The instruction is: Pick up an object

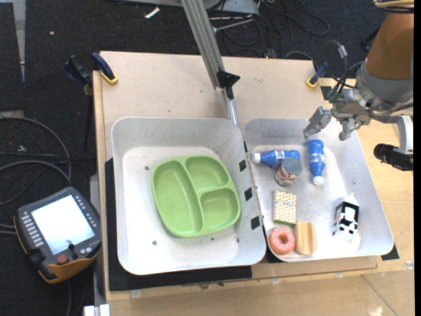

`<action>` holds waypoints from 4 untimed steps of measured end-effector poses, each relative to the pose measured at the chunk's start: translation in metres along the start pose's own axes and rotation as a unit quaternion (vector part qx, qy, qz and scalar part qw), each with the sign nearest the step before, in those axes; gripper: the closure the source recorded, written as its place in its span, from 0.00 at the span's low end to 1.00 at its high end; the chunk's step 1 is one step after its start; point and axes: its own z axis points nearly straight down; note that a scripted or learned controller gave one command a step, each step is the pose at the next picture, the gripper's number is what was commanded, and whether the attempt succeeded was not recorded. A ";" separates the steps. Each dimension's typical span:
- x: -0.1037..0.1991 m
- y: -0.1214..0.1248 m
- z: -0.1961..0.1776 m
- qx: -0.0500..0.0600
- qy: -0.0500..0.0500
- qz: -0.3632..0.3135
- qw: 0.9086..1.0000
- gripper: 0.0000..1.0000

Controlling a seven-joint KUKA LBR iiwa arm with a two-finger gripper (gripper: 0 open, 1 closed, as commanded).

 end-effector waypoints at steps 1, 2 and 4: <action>0.000 0.000 0.000 0.000 0.000 0.000 1.000 0.00; 0.005 -0.002 0.064 0.003 0.000 0.001 1.000 0.00; 0.012 -0.002 0.160 -0.002 0.000 -0.001 1.000 0.00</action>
